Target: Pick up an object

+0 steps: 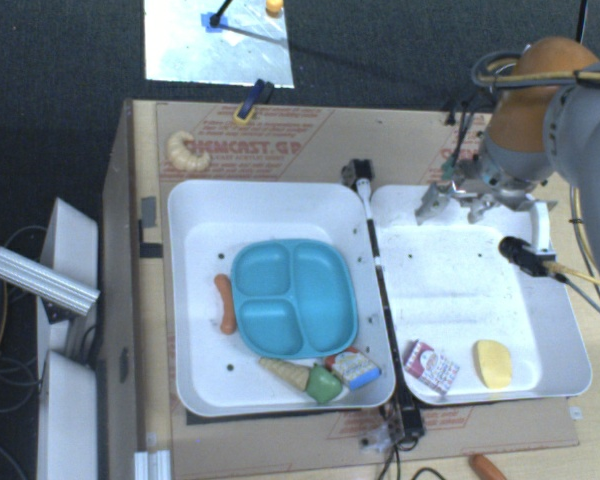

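- Bins: two shallow white bins are seen side by side on a cardboard-covered desk (280, 148), the left bin (195, 268) and the right bin (560, 338) being parted by a dark rail.
- Arm: the grey arm (580, 118), with its orange band (540, 78), is seen reaching in from the right, above the far edge of the right bin.
- Hand: the hand (458, 200) is held over the far left corner of the right bin; two pale fingertips are seen spread somewhat apart, and nothing is seen between them.
- Right bin: a yellow block (494, 363) is laid near the front edge, with a small red-and-white packet (432, 366) just beside it to the left; both are well apart from the hand.
- Right bin, far side: a black, cylinder-like piece (525, 256) is seen near the right wall; whether it is a loose thing or part of the rig cannot be told.
- Left bin: a blue divided plate (293, 298) is set in the middle, with an orange sausage-shaped toy (226, 303) just to its left.
- Left bin, front: a pale cone (285, 372), a green piece (323, 385) and a small blue-and-white packet (358, 370) are bunched together at the plate's near edge.
- Desk, far side: a pale curled object (187, 149) and a blue-and-yellow clip (252, 101) are seen beyond the left bin.
- Beyond the desk: a shiny sheet (195, 38) is laid on the dark floor, with a small yellow object (273, 6) upon it.
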Robot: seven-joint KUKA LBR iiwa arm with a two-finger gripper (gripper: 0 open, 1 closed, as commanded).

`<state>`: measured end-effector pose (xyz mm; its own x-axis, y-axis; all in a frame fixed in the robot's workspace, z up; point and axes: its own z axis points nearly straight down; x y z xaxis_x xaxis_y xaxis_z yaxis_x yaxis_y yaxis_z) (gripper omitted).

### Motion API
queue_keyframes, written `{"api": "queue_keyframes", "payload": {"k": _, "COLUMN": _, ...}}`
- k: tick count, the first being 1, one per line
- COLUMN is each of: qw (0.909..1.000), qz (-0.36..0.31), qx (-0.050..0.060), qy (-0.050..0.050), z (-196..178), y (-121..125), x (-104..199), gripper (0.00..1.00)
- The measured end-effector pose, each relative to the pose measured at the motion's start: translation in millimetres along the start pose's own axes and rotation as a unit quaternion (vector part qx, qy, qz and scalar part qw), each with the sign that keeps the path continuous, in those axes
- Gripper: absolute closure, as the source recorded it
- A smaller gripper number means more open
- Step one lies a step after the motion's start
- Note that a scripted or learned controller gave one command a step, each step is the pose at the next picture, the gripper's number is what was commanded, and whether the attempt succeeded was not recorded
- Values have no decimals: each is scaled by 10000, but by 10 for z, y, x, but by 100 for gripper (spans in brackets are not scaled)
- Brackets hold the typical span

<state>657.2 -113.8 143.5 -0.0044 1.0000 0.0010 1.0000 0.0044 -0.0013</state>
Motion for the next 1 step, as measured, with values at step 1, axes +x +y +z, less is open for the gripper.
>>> {"api": "queue_keyframes", "payload": {"k": 1, "qw": 10000, "qz": 15, "qx": -8, "qy": -4, "z": 596, "y": -519, "x": 244, "gripper": 0}}
